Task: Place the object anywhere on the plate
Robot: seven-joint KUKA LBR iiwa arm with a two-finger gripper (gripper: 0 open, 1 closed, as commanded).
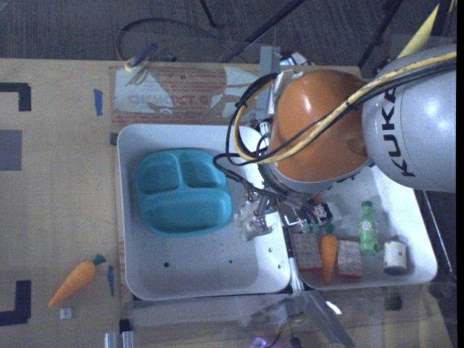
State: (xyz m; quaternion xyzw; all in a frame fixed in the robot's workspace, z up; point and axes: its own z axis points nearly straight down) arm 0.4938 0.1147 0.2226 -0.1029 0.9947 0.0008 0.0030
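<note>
Beside glossy teal compartment plate (183,191), metal fingers (255,222), spread or pressed unclear, tapered carrot (328,257).

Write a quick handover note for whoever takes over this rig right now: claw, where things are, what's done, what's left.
Claw: low in the left bin, just right of the blue plate; whether it is open or holding anything cannot be told.
Plate: sits in the left bin with nothing visible on it.
Right bin: carrot, green bottle, small cartons, white roll.
Another carrot lies on the bench, left of the bins.
Done: nothing on the plate yet.
Left: get an object onto the plate.
</note>
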